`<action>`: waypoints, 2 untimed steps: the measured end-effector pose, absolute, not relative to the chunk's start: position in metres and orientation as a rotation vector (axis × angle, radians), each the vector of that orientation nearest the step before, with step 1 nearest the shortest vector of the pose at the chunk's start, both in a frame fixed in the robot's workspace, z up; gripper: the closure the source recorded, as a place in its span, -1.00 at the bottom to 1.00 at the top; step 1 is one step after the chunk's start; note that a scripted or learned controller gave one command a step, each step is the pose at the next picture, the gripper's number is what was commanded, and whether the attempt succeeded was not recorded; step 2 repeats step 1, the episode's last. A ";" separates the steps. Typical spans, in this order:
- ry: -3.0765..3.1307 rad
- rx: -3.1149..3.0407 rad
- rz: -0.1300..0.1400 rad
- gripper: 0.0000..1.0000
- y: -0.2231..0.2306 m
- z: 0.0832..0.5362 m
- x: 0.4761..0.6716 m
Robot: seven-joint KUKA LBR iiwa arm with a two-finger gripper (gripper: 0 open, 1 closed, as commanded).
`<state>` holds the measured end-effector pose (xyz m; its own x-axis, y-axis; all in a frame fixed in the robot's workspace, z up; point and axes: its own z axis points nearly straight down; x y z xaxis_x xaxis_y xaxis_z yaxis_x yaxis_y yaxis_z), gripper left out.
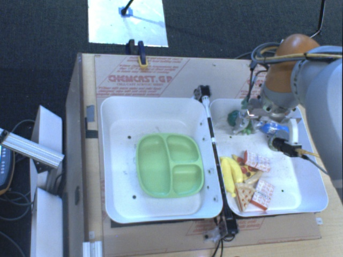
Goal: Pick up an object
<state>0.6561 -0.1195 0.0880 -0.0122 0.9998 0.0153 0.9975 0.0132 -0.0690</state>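
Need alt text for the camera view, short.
The grey arm's gripper is low in the right bin, by a green object; bananas and small boxes lie nearer. The left bin holds a green divided plate.

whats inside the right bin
The right bin holds a banana, a pizza slice, two small red-and-white boxes and a green item near the gripper. The arm covers the bin's far corner.
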 end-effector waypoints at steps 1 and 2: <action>-2.228 -2.220 -0.005 1.00 -0.085 0.205 0.598; -2.228 -2.220 -0.005 1.00 -0.085 0.205 0.598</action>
